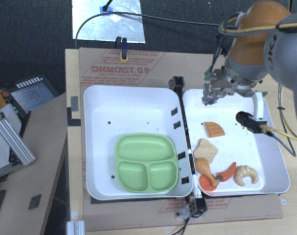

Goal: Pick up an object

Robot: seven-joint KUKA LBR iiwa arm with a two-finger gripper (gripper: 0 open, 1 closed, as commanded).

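From my seat the end effector [210, 98] hangs upper right of frame, grip state unreadable, with the orange wedge [214, 129] just below it, lying crosswise.

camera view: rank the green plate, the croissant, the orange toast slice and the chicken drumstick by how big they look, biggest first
1. green plate, by far the largest
2. chicken drumstick and croissant, too close in apparent size to separate
3. orange toast slice, slightly smaller; it lies farther from the camera, so that is unsure
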